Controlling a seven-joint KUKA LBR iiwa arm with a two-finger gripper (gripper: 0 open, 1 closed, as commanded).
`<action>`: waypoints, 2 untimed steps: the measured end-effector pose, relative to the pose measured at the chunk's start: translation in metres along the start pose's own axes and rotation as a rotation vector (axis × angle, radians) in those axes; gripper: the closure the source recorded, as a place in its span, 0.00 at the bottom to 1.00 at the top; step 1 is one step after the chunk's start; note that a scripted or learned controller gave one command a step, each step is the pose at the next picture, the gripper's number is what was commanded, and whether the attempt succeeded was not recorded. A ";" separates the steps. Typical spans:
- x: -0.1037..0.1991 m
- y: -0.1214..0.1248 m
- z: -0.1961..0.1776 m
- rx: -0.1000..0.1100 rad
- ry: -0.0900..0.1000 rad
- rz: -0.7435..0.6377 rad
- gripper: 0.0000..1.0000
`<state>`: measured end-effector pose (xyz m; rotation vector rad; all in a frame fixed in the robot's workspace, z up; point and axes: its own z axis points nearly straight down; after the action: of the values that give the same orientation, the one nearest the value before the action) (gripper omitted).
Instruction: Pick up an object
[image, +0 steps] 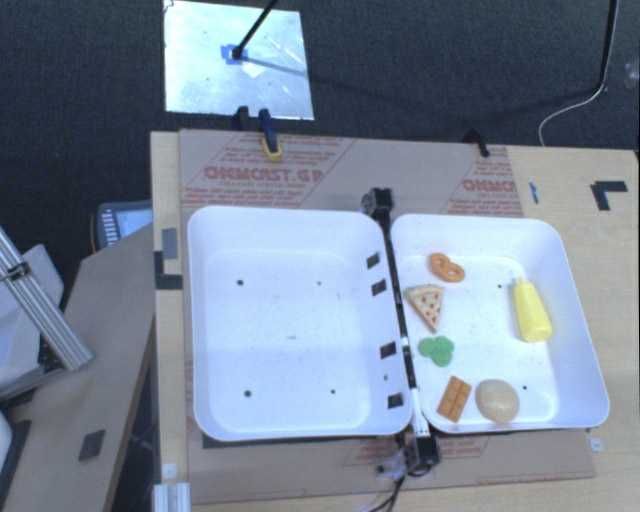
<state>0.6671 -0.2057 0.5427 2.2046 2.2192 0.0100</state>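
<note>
The right bin (560, 250) holds several toy foods. A small orange pretzel (446, 267) lies near its back left. Just below it rests a pizza slice (427, 305), and a green leafy piece (436, 349) lies further forward. An orange waffle-like bar (454, 397) and a beige bread roll (497, 400) sit near the front edge. A yellow mustard bottle (531, 309) lies on its side toward the right wall.
The left bin (200, 300) stands beside the right one, joined by black clips (386, 320) along the shared wall. Both rest on a cardboard sheet (330, 170) on the wooden bench. A shiny metal plate (238, 60) lies at the back.
</note>
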 end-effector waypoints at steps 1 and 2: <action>0.000 0.001 -0.005 0.006 0.002 -0.004 1.00; 0.098 0.003 0.007 0.012 0.008 -0.007 1.00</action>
<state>0.6693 -0.1076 0.5348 2.2060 2.2373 0.0058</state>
